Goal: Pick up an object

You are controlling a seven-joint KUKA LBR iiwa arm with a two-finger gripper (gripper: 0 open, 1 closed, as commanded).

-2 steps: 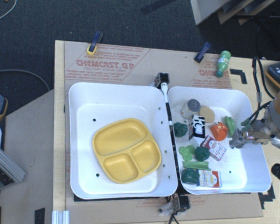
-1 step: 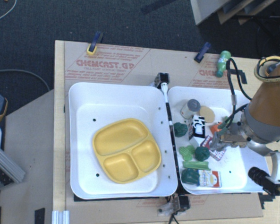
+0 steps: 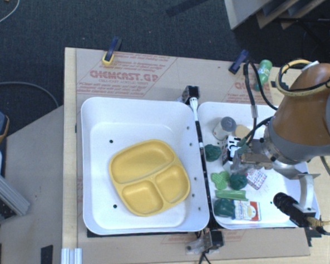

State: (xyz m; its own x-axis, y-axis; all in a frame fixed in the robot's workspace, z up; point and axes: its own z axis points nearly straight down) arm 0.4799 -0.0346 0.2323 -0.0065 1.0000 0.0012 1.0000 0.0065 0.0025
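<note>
Camera view shows you green toys [image 3: 227, 181] crowded in the right bin [image 3: 293, 223], the jaws [image 3: 238, 161] low among them with their grip unreadable, and a yellow divided tray [image 3: 149, 177] in the left bin [image 3: 98, 130].

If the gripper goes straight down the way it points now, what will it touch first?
Most likely the dark green toy lying right under the gripper in the right bin. How high the gripper hangs above it is unclear from this slanted view.

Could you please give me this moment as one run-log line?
arm: over right bin | gripper: low among green items, grasp unclear | yellow tray: left bin
</note>
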